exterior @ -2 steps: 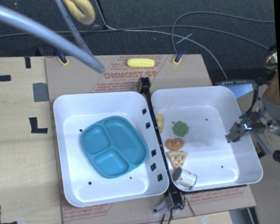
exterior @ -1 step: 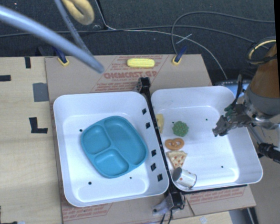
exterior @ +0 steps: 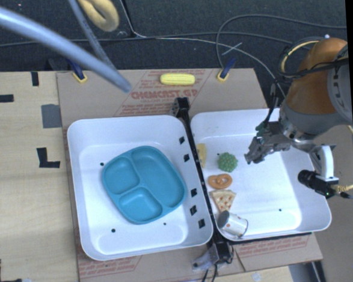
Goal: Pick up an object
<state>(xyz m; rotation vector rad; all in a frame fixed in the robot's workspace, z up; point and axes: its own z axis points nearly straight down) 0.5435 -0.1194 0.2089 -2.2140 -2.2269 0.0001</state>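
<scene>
The right bin (exterior: pixel 278 211) holds several small items along its left side: a green broccoli piece (exterior: pixel 227 161), a brown pretzel (exterior: pixel 219 180), a waffle-like cracker (exterior: pixel 223 198), a pale yellow piece (exterior: pixel 201 153) and a white cup lying on its side (exterior: pixel 233 224). My gripper (exterior: pixel 254 155) hangs over the middle of the right bin, right of the broccoli and apart from it. Nothing shows between its fingertips.
In the left bin (exterior: pixel 84 150) lies a blue three-compartment plate (exterior: pixel 143 183). A yellow banana-like object (exterior: pixel 177 79) rests on the cardboard behind the bins. Cables run over the back of the bench, and the arm's orange band (exterior: pixel 317 67) rises at the right.
</scene>
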